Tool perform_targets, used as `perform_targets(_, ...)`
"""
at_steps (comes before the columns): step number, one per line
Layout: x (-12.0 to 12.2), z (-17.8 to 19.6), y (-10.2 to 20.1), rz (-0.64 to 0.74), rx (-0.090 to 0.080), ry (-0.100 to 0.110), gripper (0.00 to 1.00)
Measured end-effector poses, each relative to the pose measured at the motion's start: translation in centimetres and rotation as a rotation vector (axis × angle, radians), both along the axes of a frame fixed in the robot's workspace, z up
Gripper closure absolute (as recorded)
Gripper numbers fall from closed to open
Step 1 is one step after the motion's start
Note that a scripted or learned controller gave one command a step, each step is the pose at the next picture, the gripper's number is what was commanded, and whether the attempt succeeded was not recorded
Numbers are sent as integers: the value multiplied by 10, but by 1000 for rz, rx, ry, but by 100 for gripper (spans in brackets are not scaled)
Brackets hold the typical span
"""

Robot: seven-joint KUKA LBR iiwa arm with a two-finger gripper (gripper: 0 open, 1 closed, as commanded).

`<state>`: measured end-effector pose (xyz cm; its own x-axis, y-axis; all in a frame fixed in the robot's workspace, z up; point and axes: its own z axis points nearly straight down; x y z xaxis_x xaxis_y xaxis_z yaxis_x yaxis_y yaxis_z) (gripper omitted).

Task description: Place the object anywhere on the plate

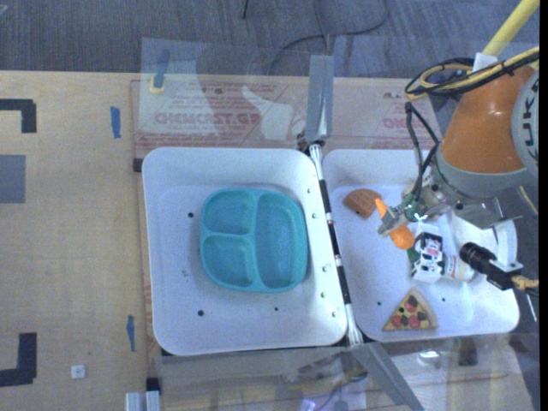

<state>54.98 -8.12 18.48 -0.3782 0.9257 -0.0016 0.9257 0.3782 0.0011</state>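
The pizza slice lies clear; the gripper, grip unreadable, partly hides an orange piece.

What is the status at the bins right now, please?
Gripper low in right bin, at orange object; grasp unclear. Teal plate waits in left bin. Nothing blocks the path across.

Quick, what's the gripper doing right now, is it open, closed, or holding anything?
Gripper: down in the right bin, right at a small orange object; whether it is open, closed or gripping cannot be told from this view.
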Motion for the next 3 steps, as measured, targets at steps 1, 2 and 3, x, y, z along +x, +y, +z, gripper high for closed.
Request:
perform_targets(1, 37, 0, 73, 226, 0, -3, 100)
perform_targets(2, 23, 14, 171, 206, 1, -2, 100)
perform_targets(3, 23, 14, 171, 206, 1, -2, 0)
